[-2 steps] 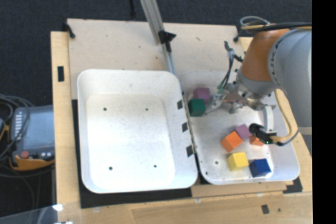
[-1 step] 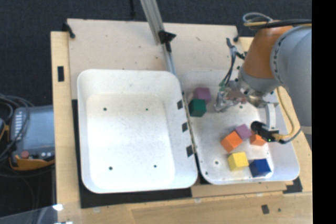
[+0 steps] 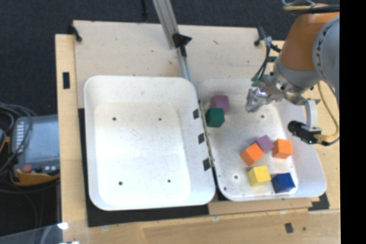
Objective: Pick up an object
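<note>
The gripper (image 3: 254, 101) hangs over the right bin (image 3: 317, 180), nothing visible in it — whether released or clenched cannot be told. Candidate blocks lie apart: green cube (image 3: 215, 117) and purple cube (image 3: 219, 103) touching by the bin's left wall — awkward to grasp.

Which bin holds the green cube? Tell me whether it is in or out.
In. The green cube lies inside the right bin, against its left wall, touching the purple cube.

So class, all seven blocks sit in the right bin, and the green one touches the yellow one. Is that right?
Not quite. The camera view shows the green block touching the purple block, not the yellow block, which lies beside the blue block. All seven are in the right bin.
</note>
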`<state>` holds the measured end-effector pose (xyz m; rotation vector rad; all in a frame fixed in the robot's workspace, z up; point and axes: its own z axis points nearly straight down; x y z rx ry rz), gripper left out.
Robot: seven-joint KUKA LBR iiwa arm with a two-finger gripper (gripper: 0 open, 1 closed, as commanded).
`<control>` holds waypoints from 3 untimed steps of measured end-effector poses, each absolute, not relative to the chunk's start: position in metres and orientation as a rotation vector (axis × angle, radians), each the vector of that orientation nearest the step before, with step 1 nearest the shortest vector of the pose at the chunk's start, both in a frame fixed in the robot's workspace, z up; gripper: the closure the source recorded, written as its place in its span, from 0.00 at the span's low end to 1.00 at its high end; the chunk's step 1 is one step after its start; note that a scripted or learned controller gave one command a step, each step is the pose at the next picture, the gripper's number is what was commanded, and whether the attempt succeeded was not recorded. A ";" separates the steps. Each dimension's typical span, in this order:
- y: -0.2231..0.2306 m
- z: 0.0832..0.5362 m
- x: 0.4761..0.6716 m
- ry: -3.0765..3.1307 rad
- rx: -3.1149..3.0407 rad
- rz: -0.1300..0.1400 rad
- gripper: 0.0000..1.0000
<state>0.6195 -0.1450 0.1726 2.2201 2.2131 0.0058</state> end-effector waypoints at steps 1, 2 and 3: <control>-0.152 0.219 0.622 2.215 2.219 0.005 1.00; -0.150 0.282 0.619 2.219 2.213 0.007 1.00; -0.098 0.265 0.618 2.229 2.215 0.000 1.00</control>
